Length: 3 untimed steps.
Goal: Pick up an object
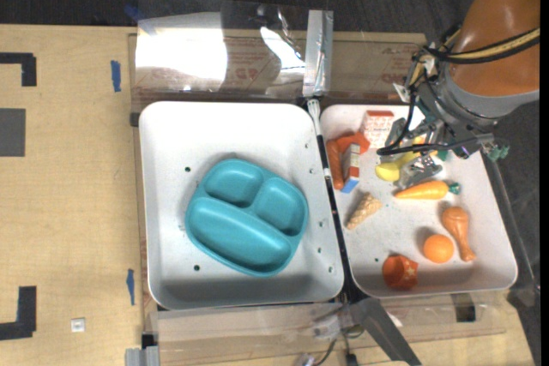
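The right bin (489, 270) holds several toy foods. My gripper (418, 160) hangs low over its far middle, reaching in from the right under the orange band (502, 34). Directly beneath it lie a yellow piece (388, 172) and an orange carrot (420, 191). Nearer the front are a drumstick (460, 230), an orange ball (438, 249) and a red tomato (400, 271). An ice cream cone (363, 209) lies left of centre. A red bottle-like piece (343, 159) and a white and red box (377, 128) sit at the far left of that bin.
The left bin (163, 133) holds a teal divided plate (247, 214). A ridge (324, 176) where the two bin walls meet separates the bins. A clear plastic sheet (232, 51) lies behind the left bin. Cables (425, 69) hang by the wrist.
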Each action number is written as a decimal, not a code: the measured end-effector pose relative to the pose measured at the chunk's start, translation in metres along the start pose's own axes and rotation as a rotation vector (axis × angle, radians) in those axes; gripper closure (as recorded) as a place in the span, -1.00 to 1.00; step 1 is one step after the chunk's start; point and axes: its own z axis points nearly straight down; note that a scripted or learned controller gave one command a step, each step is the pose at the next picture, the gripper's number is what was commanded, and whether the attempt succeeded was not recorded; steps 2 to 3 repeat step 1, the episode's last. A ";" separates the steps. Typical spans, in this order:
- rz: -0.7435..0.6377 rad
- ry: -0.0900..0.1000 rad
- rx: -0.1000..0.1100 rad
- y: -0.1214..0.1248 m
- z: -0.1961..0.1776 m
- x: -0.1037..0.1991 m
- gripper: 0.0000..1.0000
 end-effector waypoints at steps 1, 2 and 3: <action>0.071 0.006 -0.004 0.037 0.027 -0.040 1.00; 0.071 0.006 -0.004 0.037 0.027 -0.040 1.00; 0.071 0.006 -0.004 0.037 0.027 -0.040 1.00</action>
